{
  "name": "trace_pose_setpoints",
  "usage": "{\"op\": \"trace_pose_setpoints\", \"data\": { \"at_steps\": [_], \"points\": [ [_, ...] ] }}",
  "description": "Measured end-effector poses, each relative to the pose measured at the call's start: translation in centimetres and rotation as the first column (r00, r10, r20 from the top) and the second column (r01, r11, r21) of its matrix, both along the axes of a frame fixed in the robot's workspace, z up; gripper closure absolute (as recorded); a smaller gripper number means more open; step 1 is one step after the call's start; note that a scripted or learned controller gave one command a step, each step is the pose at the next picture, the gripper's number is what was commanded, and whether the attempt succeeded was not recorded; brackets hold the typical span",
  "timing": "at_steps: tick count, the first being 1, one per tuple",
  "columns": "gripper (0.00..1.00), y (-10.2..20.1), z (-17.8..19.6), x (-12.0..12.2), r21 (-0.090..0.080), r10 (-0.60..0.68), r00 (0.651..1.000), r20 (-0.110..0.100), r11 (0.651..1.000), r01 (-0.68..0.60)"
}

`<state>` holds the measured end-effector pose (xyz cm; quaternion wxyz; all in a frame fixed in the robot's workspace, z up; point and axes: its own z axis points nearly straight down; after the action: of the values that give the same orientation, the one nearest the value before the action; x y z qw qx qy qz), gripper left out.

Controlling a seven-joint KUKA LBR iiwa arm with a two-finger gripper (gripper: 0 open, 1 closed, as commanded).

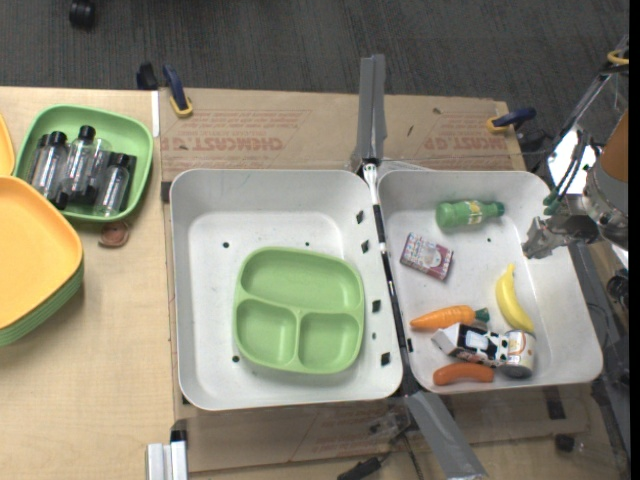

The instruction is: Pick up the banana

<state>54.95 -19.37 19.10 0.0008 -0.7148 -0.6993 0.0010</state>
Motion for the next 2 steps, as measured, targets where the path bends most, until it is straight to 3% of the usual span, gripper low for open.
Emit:
{"op": "trace_pose_setpoints", "data": {
  "at_steps": [1, 2],
  "points": [
    [1.0, -1.4, 2.4, -2.6, -0.002, -0.415, 0.91, 0.001, 0.91, 0.415],
    [1.0, -0.7, 3.6, -1.0, -0.004, -0.723, 0.691, -0.001, 0.691, 0.723]
  ]
}}
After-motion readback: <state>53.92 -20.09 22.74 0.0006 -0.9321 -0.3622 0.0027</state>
